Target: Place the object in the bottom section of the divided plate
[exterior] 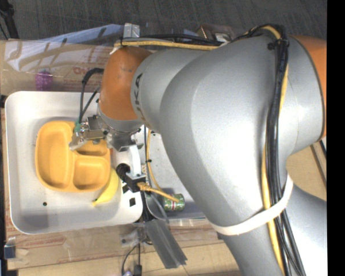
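While the big grey arm (230, 125) fills most of your view from the right, you can see its orange band (122, 85) hanging over the left white bin (23, 154). Below that band, the tool (91, 135) sits low over the yellow divided plate (57, 154), at the plate's right side where the smaller sections meet. You cannot tell from this angle whether the tool is released or clenched, since the wrist body covers its tips, and you see nothing clearly held in it.

You find the banana (107, 192) lying at the plate's lower right corner, against the rim of the near small section, its pointed tip reaching out onto the bin floor. Whether it rests inside the section or only on the rim, you cannot tell.

Just right of the banana, past the bin's edge and under the arm, you see a small green and gold can (173, 202) lying on its side. A black and yellow cable (139, 183) runs from the wrist toward it. A purple object (43, 79) lies on the desk (23, 62) above the bin's upper left corner, well apart from the plate.
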`<state>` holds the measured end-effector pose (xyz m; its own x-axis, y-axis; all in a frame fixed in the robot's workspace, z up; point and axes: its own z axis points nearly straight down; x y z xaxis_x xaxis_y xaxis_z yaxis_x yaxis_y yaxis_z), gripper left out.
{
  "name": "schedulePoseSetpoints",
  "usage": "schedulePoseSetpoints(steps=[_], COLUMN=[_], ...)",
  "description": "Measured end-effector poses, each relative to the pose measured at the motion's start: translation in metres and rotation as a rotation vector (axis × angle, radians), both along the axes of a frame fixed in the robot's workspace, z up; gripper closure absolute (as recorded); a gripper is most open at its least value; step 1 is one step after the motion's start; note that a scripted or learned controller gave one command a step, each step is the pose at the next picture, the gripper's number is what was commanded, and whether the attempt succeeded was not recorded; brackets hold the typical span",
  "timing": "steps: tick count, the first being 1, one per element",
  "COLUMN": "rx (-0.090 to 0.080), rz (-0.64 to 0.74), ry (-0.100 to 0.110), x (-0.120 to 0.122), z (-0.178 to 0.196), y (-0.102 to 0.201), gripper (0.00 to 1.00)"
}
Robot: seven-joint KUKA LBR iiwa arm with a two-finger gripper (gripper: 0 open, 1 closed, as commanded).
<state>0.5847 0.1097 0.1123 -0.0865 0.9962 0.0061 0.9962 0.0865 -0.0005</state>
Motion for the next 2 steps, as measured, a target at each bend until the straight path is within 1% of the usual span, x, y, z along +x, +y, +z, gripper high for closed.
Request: schedulePoseSetpoints(steps=[1,2], rx=[-0.006,-0.008], rz=[0.546,0.550], ry=[-0.001,0.000], x=[-0.0023,-0.0015], z=[0.0787,0.0872], y=[-0.0127,-0.0133], gripper=[0.00,1.00])
